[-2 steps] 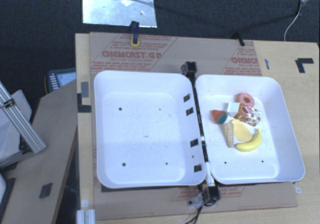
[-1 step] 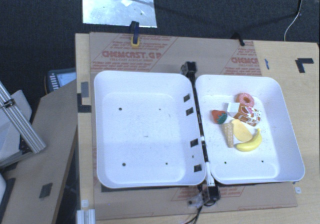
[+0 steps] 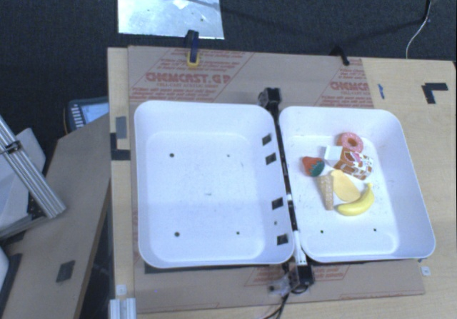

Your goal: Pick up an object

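Objects: toy foods clustered in the right bin (image 3: 400,239): banana (image 3: 357,203), doughnut (image 3: 350,142), cone (image 3: 326,190).
Handling: likely light, stiff, smooth plastic.
Grasp: banana's middle, across its width.
Tool: state cannot be told.

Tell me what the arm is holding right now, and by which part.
Nothing looks held: the pink ring doughnut, yellow plastic banana and the other toy foods all lie loose in the right white bin.
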`<move>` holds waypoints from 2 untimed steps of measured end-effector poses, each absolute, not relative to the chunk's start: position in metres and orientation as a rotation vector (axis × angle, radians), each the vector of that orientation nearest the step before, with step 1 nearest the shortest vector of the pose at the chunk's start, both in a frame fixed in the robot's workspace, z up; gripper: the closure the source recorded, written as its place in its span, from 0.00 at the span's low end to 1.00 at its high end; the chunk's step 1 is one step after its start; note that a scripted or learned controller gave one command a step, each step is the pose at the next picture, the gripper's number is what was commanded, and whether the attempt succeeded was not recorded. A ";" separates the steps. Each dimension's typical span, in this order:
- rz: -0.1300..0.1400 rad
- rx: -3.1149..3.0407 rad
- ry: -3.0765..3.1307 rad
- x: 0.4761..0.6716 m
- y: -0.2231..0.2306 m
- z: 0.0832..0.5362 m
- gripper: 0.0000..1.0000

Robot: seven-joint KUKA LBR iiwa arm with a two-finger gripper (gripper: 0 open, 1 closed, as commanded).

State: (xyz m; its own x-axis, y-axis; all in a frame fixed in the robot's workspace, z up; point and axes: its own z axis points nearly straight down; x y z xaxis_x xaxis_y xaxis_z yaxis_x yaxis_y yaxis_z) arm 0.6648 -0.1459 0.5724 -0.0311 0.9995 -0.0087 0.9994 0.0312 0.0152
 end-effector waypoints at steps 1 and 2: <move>0.010 2.166 2.245 0.665 -0.145 0.584 1.00; 0.009 2.166 2.247 0.665 -0.145 0.584 0.00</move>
